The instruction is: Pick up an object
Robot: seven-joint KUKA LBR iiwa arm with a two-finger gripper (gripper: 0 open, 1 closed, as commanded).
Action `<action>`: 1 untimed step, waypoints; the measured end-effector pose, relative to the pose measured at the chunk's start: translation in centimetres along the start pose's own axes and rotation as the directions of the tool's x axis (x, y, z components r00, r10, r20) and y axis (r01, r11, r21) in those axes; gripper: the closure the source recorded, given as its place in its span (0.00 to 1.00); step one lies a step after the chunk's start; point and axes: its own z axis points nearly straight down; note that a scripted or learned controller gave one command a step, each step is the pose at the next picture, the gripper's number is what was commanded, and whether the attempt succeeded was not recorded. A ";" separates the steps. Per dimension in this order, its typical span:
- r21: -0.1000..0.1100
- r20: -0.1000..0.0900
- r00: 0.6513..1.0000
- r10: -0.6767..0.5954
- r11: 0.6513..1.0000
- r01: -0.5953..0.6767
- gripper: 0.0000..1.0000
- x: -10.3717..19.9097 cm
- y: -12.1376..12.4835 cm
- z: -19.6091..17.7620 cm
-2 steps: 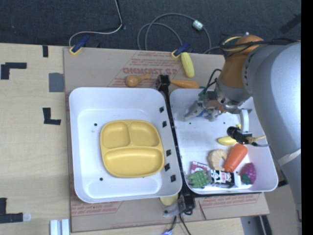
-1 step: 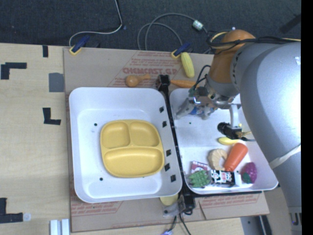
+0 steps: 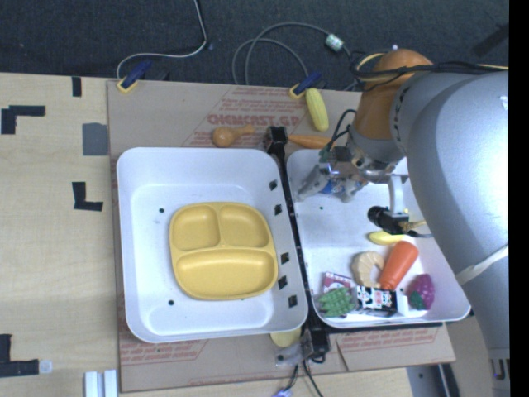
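While the grey arm (image 3: 463, 155) covers much of the right bin (image 3: 331, 222), the pincer (image 3: 331, 180) sits low at that bin's far end, its state impossible to tell. One orange carrot (image 3: 398, 265) lies tilted near the bin's near right corner, beside one banana (image 3: 388, 238), one purple grape cluster (image 3: 421, 289) and a beige piece (image 3: 366, 265). One yellow divided plate (image 3: 223, 249) lies in the left bin (image 3: 140, 180).
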 end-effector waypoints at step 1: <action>0.001 -0.007 1.000 -0.002 1.000 0.002 0.00 -0.3 0.0 0.0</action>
